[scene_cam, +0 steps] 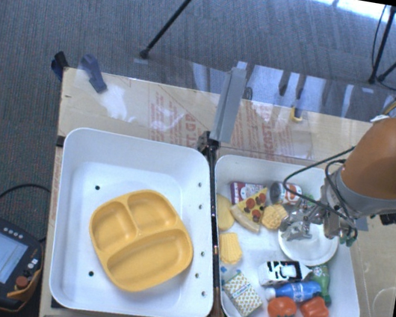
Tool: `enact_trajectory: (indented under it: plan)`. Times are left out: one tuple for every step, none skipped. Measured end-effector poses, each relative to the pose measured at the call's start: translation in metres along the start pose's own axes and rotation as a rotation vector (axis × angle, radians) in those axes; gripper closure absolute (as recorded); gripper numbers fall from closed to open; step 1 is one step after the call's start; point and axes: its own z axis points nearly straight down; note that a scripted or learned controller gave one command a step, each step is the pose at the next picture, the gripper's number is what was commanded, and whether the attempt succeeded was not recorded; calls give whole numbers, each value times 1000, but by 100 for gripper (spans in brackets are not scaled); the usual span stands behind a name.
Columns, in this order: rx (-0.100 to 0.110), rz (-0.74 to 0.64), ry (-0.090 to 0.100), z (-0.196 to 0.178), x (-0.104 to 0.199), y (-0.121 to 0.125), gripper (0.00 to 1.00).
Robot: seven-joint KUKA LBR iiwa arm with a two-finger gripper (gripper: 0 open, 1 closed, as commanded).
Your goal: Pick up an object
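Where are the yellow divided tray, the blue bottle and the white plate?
yellow divided tray (pixel 139 248), camera view, middle divider
blue bottle (pixel 296 291), camera view, middle of its body
white plate (pixel 312 249), camera view, bare lower part

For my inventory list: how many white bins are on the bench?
2. The left white bin holds a yellow divided plate. The right white bin holds many small toy foods, and the gripper is above it.

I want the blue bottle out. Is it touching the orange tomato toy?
Touching. In the camera view, the blue plastic bottle lies right against the top of the round orange tomato toy in the right white bin, no gap between them.
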Motion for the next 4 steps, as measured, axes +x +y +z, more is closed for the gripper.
enact_trajectory:
  plan:
    - [0,60,-20,14,-41,-22,100]
    - [-4,472,-24,13,6,-30,100]
    - [-1,616,-20,14,-44,-28,100]
    - [-5,850,-22,14,-25,-31,100]
